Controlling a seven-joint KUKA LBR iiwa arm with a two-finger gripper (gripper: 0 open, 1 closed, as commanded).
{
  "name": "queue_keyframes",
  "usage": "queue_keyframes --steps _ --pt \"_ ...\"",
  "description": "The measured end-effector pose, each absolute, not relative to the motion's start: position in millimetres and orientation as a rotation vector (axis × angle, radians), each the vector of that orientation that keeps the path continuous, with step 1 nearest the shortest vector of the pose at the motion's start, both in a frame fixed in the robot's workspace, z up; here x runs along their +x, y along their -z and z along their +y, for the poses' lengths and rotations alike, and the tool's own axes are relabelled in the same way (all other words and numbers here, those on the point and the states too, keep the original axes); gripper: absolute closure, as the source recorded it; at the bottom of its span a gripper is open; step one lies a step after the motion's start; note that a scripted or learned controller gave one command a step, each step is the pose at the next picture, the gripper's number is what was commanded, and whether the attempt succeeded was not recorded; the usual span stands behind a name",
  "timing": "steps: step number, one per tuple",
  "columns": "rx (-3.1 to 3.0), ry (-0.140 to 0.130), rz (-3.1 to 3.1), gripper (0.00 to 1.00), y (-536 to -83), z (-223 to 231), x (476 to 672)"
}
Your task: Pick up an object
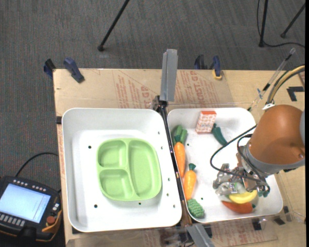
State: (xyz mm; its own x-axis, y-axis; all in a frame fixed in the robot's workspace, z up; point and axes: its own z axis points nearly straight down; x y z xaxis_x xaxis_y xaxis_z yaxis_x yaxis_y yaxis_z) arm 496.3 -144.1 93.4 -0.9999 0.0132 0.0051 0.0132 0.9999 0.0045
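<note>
My gripper (pixel 230 183) hangs low over the front right part of the right bin (pixel 247 118), under the orange wrist band (pixel 277 136). A yellow banana (pixel 244 196) lies right beside it, and a red pepper (pixel 238 207) rests just in front of the banana. Along the bin's left wall lie a long carrot (pixel 179 157), a shorter carrot (pixel 189 183), a dark green vegetable (pixel 179 134) and a green knobbly piece (pixel 195 208). An orange-and-white box (pixel 206 121) stands at the back, with a teal piece (pixel 219 135) next to it.
The left bin (pixel 77 138) holds a light green divided plate (pixel 129 169). A grey post (pixel 169 76) rises behind the wall between the bins. A teach pendant (pixel 23 202) sits on the floor at the left. Black cables (pixel 224 151) loop off the wrist.
</note>
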Motion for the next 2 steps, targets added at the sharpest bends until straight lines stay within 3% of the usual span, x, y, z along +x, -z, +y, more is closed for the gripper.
queue_keyframes --steps 1,2 --pt "-0.481 0.003 -3.100 1.00 -85.3 -137.8 493.5" --pt "-0.953 0.001 -2.986 1.00 -84.9 -115.2 475.2"
